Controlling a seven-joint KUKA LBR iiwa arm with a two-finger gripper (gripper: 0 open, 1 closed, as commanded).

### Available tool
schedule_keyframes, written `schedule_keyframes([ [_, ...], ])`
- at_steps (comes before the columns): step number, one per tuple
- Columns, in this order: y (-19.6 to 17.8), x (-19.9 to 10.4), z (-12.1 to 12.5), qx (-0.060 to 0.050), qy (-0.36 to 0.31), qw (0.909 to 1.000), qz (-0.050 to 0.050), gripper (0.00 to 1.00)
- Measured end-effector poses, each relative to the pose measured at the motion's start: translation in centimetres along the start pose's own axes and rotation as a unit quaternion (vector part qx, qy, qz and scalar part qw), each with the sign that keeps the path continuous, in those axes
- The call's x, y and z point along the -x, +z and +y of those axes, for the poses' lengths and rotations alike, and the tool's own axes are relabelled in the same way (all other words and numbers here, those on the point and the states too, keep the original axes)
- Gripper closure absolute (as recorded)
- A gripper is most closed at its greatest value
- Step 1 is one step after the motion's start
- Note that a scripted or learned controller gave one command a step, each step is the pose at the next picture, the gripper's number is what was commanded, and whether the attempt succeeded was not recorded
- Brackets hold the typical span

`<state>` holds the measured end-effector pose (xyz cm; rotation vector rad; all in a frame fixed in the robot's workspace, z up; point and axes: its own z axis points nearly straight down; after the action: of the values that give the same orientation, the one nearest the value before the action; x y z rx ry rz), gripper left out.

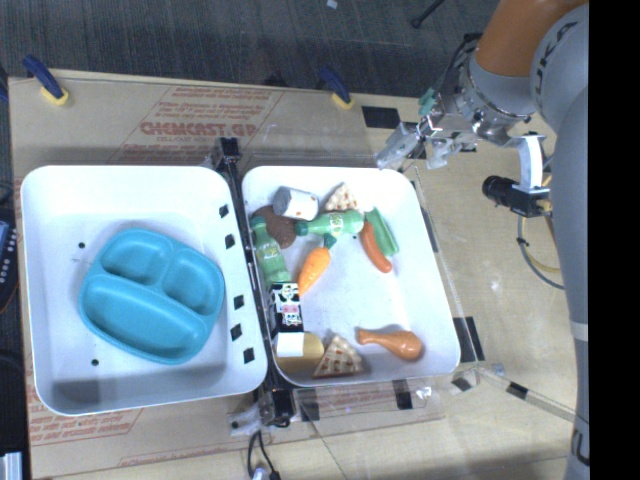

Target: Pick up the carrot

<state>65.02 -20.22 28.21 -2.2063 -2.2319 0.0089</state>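
The carrot [313,267], orange with a green top, lies tilted near the middle of the right bin [440,308], among other toy foods. My gripper [412,151] hangs above the far right corner of that bin, up and to the right of the carrot and well apart from it. Its fingers stand open with nothing between them.
Around the carrot lie a green bottle [335,225], an orange-red pepper-like piece [376,247], a second green bottle [270,253], a small carton [287,306], pizza slices [340,357] and a drumstick [391,343]. A blue divided plate [150,293] sits in the left bin [50,228].
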Motion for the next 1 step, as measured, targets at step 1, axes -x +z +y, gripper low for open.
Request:
schedule_keyframes([
  [1, 16.1, -4.79, -2.26, -0.006, -0.043, 0.999, 0.001, 0.0],
])
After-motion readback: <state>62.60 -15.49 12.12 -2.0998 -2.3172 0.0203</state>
